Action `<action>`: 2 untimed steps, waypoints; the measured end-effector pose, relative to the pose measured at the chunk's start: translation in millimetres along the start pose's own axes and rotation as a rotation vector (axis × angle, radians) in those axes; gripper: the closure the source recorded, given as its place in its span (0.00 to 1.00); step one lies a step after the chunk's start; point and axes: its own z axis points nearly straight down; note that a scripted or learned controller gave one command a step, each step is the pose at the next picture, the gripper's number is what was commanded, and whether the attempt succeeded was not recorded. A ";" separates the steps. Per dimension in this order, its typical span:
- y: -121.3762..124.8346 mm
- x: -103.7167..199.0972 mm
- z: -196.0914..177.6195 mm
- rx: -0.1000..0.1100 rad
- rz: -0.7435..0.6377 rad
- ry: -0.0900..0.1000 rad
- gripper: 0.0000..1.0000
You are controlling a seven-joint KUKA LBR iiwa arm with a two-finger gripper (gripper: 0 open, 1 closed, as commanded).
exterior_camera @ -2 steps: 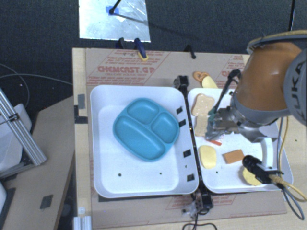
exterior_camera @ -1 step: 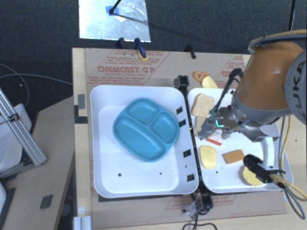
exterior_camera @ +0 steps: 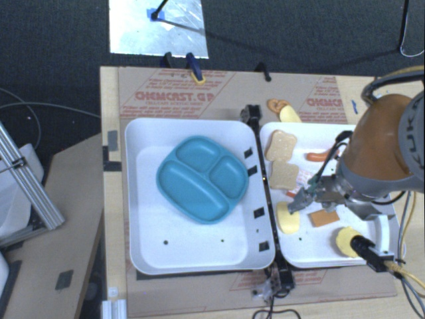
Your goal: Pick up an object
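On the table, in the right bin (exterior_camera: pixel 332 261), the gripper (exterior_camera: pixel 300 201), its state not discernible, is seen lowered over a yellow piece (exterior_camera: pixel 288 219) near the bin's left wall; closing and lifting would be needed next.

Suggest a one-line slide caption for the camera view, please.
KUKA arm's gripper lowered among toy foods in the right bin; blue divided plate in the left bin.
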 end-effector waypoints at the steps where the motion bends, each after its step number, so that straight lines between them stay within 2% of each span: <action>1: 42.2 113.4 -6.0 -0.012 -0.022 0.007 0.00; 2: 95.0 162.3 -159.0 -0.030 -0.018 0.007 0.00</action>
